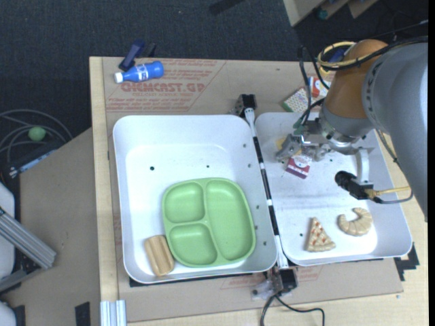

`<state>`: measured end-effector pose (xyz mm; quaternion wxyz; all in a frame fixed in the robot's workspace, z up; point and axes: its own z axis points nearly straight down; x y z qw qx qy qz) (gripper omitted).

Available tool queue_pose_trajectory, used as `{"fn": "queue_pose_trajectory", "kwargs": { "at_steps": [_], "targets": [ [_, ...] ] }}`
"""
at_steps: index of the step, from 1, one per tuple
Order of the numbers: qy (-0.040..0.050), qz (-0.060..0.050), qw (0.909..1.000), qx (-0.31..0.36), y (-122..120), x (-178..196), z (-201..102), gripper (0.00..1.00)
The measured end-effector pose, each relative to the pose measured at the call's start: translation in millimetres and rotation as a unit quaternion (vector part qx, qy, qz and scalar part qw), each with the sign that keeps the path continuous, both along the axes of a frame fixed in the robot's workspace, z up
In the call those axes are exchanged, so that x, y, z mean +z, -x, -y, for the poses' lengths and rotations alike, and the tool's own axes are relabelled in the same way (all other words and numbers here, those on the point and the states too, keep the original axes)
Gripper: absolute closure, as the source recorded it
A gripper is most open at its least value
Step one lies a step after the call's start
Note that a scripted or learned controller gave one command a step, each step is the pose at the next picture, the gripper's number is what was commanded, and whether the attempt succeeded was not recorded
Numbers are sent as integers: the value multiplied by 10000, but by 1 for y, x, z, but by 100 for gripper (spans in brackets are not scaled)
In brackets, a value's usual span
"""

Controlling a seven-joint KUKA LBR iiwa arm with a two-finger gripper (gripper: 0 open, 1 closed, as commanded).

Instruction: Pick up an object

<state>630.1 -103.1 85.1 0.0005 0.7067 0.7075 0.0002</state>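
My gripper (301, 148) hangs low over the back part of the right bin (387, 240), reaching in from the right under the orange wrist band. Just below it, on the bin floor, lies a small maroon and white packet (298, 168); I cannot tell whether the gripper touches it. Nearer the front of the same bin lie a toy pizza slice (317, 235) and a tan croissant (356, 221), both apart from the gripper.
The left bin (136, 141) holds a green divided plate (206, 221) and a tan bread stick (158, 255) at its front left corner. A blue and white bottle (139, 71) lies on the cardboard behind the bins. A black cable fitting (350, 183) hangs by the arm.
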Motion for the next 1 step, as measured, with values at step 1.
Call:
{"fn": "queue_pose_trajectory", "kwargs": {
  "at_steps": [1],
  "targets": [
    [14,49,10000,0,-3,14,1,100]
  ]
}}
